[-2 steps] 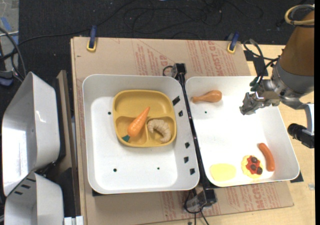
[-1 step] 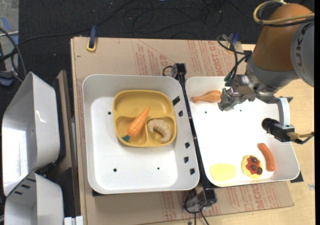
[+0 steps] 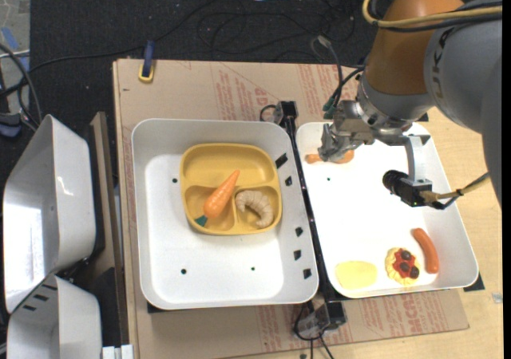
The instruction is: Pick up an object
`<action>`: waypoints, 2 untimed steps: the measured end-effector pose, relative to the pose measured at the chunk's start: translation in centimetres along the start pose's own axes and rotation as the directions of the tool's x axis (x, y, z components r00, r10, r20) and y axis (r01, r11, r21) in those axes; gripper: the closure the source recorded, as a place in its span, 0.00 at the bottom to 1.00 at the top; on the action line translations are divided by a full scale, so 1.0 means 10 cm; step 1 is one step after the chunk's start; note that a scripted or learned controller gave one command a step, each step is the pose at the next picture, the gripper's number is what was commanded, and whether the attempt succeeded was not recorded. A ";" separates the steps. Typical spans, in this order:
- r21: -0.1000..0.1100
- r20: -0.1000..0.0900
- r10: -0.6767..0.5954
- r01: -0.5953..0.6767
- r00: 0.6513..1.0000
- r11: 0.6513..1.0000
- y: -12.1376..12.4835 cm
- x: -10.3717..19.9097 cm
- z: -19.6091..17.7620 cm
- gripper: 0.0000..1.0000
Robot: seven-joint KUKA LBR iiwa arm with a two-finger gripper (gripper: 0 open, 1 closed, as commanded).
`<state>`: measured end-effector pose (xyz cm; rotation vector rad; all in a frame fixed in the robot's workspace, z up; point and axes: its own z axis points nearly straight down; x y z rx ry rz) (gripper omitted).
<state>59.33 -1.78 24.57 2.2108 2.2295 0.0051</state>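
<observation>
End effector [image 3: 338,144] sat low over small orange food piece [image 3: 342,157] in right white bin [image 3: 375,270], near its top-left corner; whether it was parted or closed could not be told. Orange piece lay directly beneath, long axis roughly left-right, poking out both sides. Nothing seen gripped. Elsewhere in bin: red sausage [image 3: 426,250], pale yellow disc [image 3: 356,274]. Left bin [image 3: 160,270] held yellow divided plate [image 3: 196,159] with carrot [image 3: 221,194].

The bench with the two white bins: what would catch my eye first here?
Probably the big grey arm with its orange band, reaching in from the right, its gripper low over an orange object at the right bin's far-left corner. Next, the yellow divided plate in the left bin, holding a toy carrot and a shrimp.
</observation>
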 end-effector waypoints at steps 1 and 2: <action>0.001 0.001 0.002 -0.002 1.000 1.000 0.21 0.40 0.10 1.00; 0.000 -0.001 0.000 0.000 1.000 1.000 0.41 0.94 0.02 1.00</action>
